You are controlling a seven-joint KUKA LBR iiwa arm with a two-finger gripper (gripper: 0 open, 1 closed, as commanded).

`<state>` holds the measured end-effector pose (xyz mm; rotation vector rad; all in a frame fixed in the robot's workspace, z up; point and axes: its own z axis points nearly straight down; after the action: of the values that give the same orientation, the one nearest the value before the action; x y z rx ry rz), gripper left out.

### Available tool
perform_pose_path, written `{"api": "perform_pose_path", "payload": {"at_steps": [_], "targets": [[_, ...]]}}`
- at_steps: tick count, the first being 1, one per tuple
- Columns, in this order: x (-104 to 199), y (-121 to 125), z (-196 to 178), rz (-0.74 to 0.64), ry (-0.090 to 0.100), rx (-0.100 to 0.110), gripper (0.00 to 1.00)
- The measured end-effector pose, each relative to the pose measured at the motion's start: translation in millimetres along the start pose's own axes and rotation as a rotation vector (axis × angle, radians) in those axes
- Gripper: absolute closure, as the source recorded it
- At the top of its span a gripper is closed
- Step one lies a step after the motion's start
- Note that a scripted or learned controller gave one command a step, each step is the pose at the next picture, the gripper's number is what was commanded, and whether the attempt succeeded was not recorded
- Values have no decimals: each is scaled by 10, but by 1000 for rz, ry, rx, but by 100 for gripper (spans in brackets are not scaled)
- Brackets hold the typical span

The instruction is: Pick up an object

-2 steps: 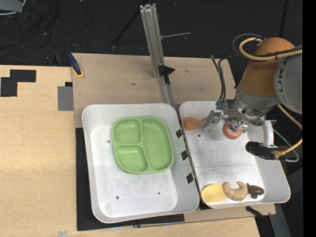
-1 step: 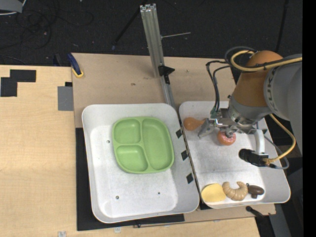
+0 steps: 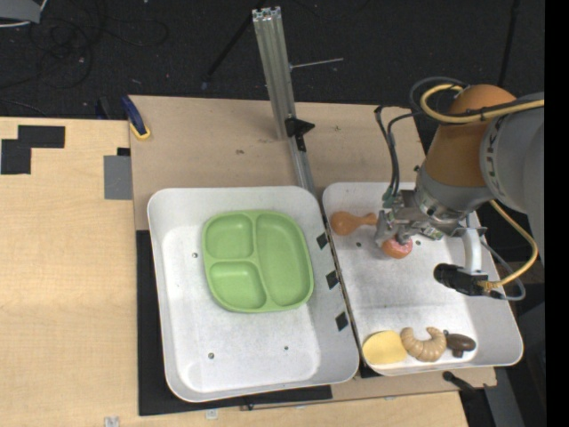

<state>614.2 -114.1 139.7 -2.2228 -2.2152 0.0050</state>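
Note:
My gripper (image 3: 394, 236) is low in the right bin (image 3: 418, 301), near its far end, directly over a small red round object (image 3: 398, 248) that peeks out beneath it. Just left of the gripper an orange drumstick-shaped piece (image 3: 349, 222) lies on the bin floor. At the bin's near end three things lie in a row: a yellow disc (image 3: 384, 349), a tan curled piece (image 3: 425, 343) and a small dark brown piece (image 3: 460, 342).
The left bin (image 3: 178, 327) holds a green divided plate (image 3: 258, 261). A metal post (image 3: 277, 78) rises behind the gap between the bins. Black clips (image 3: 331, 278) sit along the shared bin edge. Cables and a black fitting (image 3: 458, 277) hang beside the wrist.

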Motion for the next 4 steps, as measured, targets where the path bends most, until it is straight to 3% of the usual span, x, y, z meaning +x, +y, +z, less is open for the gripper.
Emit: {"api": "perform_pose_path", "payload": {"at_steps": [2,4], "targets": [[-4,-40,-964,-4,-1,-8,100],[903,-440,-1068,-9,2,-1,100]]}}
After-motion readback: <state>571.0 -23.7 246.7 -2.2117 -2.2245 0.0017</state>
